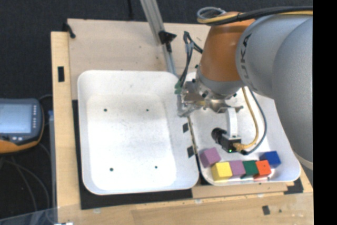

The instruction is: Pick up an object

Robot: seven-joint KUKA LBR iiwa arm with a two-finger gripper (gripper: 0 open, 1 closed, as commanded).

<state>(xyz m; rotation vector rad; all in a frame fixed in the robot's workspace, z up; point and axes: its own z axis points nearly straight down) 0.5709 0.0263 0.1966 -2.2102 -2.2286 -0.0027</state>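
White left bin (95, 113) sits left of the gripper (202, 98). The gripper is over the right bin (253, 182) and I can't tell if it's open or closed. Blocks are clustered toward the camera from it, not touching: purple block (209, 156), yellow block (222, 170), green block (248, 168), blue block (270, 158).

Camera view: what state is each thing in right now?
Arm: over right bin.
Purple block: lying free in right bin.
Yellow block: lying free, near wall.
Mauve block: lying beside yellow.
Green block: lying beside mauve.
Orange block: lying beside green.
Blue block: lying free, behind orange.
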